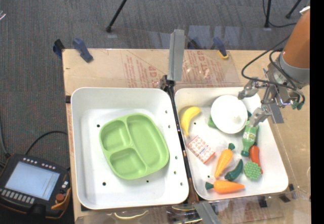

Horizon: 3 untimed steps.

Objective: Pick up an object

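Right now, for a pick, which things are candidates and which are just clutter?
Candidates, all in the right bin:
banana
white bowl
green bottle, nearest the gripper
pink box
two carrots

Just lying about:
green divided plate in the left bin
teach pendant on the floor

The grey arm (298, 46) reaches in from the right, its pincer (255, 104) seemingly spread, pointing down-left.
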Motion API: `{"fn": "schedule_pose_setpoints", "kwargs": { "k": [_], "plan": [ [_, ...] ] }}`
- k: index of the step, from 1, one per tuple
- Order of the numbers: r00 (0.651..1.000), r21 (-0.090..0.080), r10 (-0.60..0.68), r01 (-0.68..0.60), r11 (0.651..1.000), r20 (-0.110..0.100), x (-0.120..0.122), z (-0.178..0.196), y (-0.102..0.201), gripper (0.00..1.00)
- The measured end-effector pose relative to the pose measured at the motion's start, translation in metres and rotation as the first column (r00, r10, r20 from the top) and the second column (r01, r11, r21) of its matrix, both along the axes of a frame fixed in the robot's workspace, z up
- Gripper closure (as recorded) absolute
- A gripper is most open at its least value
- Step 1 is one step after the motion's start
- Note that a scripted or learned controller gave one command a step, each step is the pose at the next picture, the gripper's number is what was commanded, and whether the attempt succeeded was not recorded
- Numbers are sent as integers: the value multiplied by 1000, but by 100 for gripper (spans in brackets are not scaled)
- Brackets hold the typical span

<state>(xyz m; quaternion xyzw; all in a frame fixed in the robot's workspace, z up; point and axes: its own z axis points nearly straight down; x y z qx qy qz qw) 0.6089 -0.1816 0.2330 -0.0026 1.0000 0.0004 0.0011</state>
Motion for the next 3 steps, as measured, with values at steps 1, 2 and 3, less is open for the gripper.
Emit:
{"fn": "schedule_pose_setpoints", "kwargs": {
  "k": [1, 2, 3],
  "plan": [
    [994, 5, 107, -107, 994, -13, -55, -139, 27, 0],
    [999, 1, 51, -51, 999, -4, -94, -147, 53, 0],
    [998, 1, 58, -58, 998, -1, -92, -136, 55, 100]
  ]
}}
